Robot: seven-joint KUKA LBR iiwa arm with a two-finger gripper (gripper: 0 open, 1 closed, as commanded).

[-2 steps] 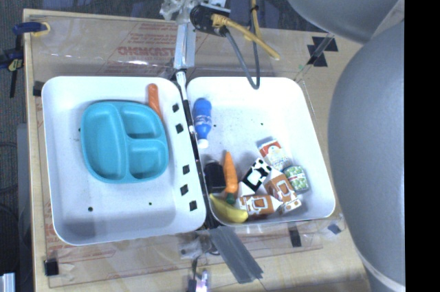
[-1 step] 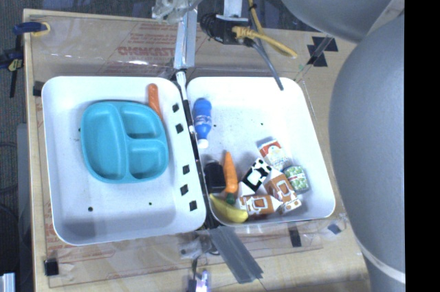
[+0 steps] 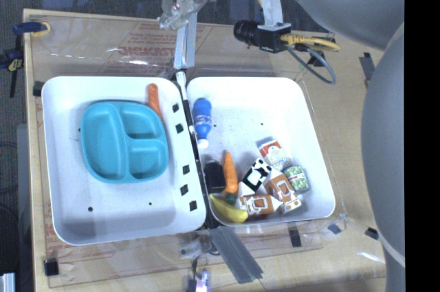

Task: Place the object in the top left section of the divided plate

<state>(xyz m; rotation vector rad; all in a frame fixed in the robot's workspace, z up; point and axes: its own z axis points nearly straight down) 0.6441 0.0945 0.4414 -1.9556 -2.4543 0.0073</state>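
Observation:
A light blue divided plate (image 3: 124, 139) lies in the left white bin (image 3: 69, 215); its sections hold nothing. An orange carrot (image 3: 154, 99) rests in the left bin against the plate's far right corner. My gripper (image 3: 177, 14) hangs high above the bench, beyond the far edge of the two bins and over the seam between them. Nothing shows in its grasp.
The right bin (image 3: 302, 112) holds a blue bottle (image 3: 201, 119) near its left wall. A second carrot (image 3: 230, 172), a banana (image 3: 229, 209), a black block (image 3: 214, 177) and several small printed boxes (image 3: 275, 184) crowd its near corner.

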